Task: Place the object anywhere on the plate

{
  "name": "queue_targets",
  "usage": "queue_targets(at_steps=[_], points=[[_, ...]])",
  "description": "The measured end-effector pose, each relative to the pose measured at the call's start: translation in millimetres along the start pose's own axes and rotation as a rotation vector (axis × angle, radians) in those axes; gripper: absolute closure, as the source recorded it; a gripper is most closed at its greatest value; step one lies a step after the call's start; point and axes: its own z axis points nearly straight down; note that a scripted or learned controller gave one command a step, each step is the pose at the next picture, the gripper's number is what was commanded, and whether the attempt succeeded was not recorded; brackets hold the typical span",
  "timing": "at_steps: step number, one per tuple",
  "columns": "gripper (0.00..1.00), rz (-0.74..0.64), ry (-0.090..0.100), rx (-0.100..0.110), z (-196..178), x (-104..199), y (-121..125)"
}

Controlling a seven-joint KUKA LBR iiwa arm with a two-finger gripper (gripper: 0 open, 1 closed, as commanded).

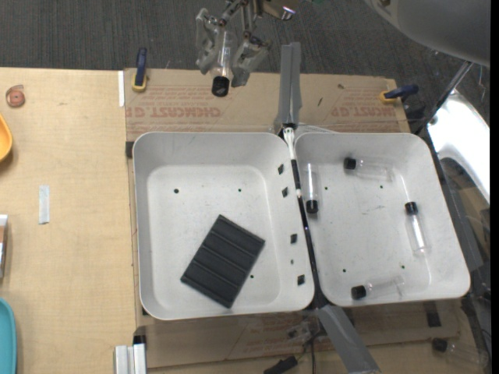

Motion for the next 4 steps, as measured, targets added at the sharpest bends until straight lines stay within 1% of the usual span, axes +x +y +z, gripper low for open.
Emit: queue_targets(at_steps=[4], points=[[1.0,0.024,-0.019,0.001,-35.4,1.2,-9.1]])
